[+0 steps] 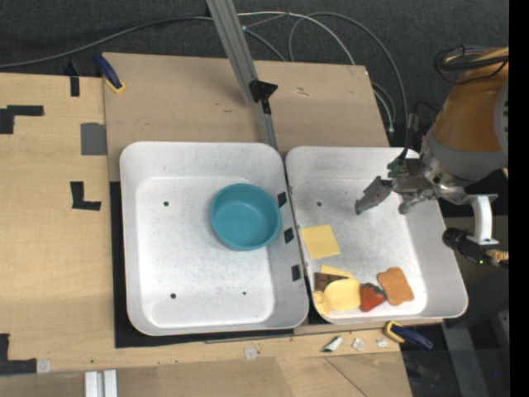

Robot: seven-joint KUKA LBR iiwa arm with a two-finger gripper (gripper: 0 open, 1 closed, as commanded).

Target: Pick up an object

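Fingers (390,195) spread open, holding nothing; yellow square (319,241) well apart, lower left in right bin (355,165).

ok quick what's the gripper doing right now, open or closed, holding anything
Gripper: above the right bin, jaws spread open, nothing between them.

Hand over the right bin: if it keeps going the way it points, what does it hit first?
The hand points down-left. First contact is probably the right bin bare floor, short of the yellow square; depth is unclear.
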